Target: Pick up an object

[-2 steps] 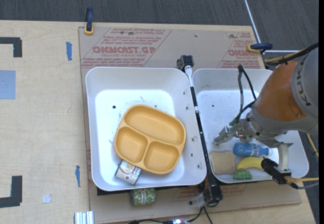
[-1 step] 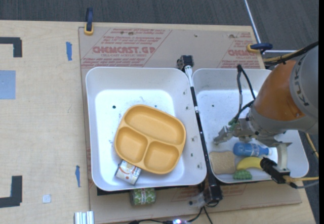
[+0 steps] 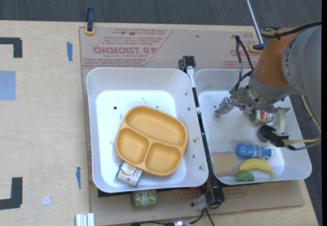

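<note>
In the right bin (image 3: 301, 166) a blue bottle (image 3: 252, 151) lies on its side beside a yellow banana (image 3: 257, 166), a tan sponge (image 3: 224, 163) and a small green piece (image 3: 244, 176) at the near edge.

We see a blue clamp (image 3: 90, 20) at the brown board's (image 3: 153, 49) corner (top left), blue tape (image 3: 69, 51) beside it.

Bench (image 3: 41, 133): pale wood, with blue tape marks and black corner marks on its left part.
Board (image 3: 153, 46): brown sheet with red lettering, lying on the bench under both bins.
Left bin (image 3: 102, 118): white, on the board.
Right bin (image 3: 299, 164): white, just beside it.
Green can (image 3: 144, 198): on the board's near edge.
</note>
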Action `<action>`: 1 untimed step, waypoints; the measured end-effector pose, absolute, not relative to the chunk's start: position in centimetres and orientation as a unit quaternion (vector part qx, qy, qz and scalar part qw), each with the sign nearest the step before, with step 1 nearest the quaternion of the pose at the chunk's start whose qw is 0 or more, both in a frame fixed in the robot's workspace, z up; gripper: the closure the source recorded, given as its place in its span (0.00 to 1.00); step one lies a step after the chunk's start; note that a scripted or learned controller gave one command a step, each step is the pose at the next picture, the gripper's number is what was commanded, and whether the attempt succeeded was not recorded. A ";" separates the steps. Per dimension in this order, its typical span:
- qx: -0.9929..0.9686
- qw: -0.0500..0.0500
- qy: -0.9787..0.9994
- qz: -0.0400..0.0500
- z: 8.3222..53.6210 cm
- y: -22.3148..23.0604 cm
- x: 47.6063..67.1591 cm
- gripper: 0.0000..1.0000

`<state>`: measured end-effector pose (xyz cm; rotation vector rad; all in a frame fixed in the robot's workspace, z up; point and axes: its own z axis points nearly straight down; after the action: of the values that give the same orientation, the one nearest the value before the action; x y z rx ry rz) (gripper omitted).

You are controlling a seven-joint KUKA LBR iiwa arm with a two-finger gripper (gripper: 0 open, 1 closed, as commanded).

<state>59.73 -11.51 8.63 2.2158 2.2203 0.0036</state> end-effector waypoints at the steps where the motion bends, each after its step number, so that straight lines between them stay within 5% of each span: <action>1: 0.707 0.001 0.708 0.001 8.6 -9.5 58.1 0.00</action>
<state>58.06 -9.52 8.65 2.2182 2.2207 0.0021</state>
